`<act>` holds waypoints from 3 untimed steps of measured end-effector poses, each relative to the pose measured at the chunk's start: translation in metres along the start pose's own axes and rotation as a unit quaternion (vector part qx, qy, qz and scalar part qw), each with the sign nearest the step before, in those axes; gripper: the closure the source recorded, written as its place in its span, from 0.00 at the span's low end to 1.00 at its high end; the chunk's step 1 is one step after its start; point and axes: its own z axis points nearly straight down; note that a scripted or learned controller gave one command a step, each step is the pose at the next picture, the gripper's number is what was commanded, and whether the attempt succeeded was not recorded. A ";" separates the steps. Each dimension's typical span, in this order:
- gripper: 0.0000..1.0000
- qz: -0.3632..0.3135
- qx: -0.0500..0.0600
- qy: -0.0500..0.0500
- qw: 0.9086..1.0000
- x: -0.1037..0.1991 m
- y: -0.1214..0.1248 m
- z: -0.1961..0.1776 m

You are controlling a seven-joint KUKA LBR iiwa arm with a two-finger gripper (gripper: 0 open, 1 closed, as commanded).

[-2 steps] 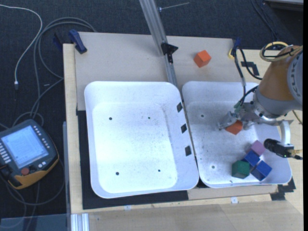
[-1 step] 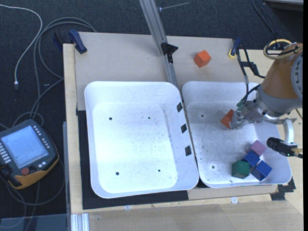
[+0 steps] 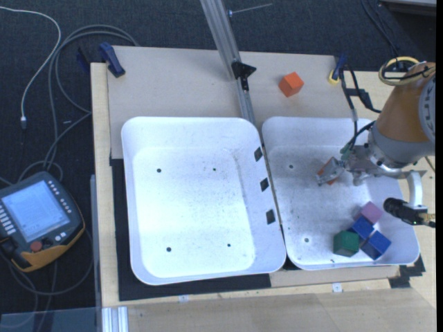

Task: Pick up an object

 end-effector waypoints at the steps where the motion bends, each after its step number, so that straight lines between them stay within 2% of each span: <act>1: 0.00 -0.001 -0.001 0.001 1.000 0.019 0.050 0.011; 2: 0.00 0.000 0.003 0.002 1.000 0.058 0.031 0.011; 3: 0.00 0.001 -0.004 -0.001 1.000 0.036 0.048 -0.057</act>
